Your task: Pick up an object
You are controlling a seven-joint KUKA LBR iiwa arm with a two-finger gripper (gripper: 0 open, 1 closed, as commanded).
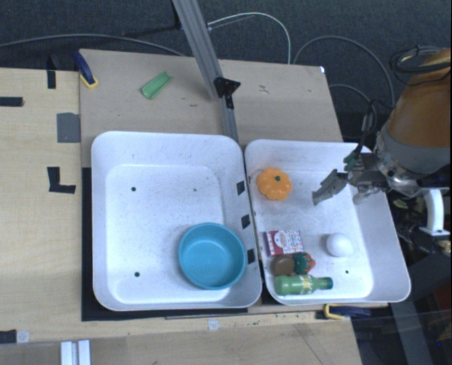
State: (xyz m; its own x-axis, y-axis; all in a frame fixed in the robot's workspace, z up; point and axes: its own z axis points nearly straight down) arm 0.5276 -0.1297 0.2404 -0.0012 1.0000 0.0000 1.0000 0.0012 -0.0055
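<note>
Plywood bench (287, 105) under white bins (108, 204); floor (58, 6) dark, possibly carpet.

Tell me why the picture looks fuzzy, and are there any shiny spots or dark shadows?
Camera view: the whole picture is soft and grainy, so the label on the small red packet can't be read. The light is even, with only faint shadows inside the white bins. No strong glare, though the white ball looks washed out against the bin. The gripper is a bit blurred.
</note>
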